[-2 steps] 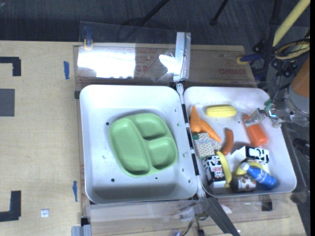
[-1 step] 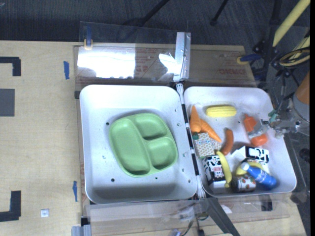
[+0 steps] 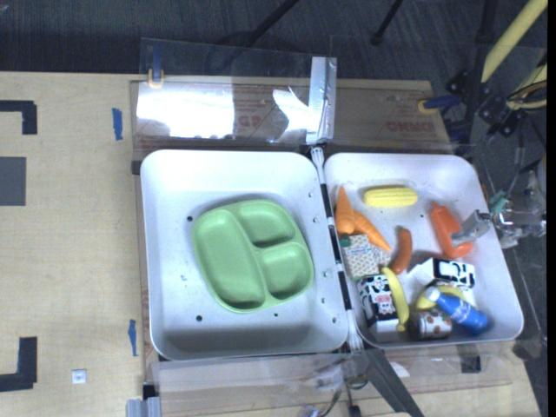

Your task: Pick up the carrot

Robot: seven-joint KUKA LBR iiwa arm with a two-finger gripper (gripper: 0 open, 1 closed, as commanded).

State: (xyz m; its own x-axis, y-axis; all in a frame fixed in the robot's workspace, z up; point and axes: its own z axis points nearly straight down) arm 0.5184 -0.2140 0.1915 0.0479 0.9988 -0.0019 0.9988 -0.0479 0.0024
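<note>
- An orange carrot [image 3: 355, 220] lies in the right bin [image 3: 452, 165], close against its left wall.
- Its thick end points up toward the bin's far side; the tapered tip slants down and right.
- It lies just left of a yellow corn cob [image 3: 390, 198].

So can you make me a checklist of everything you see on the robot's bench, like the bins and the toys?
Surface: two white bins side by side; left bin, right bin.
Job's things: carrot lies at the left side of the right bin; a second orange piece lies near its right side.
Clutter: green divided tray in the left bin; corn cob, sausage, banana, blue bottle in the right bin.
Grippers: gripper at the right bin's right edge, beside the second orange piece.
Cables: nothing seen.
Surroundings: blue tape mark on the bench.
</note>
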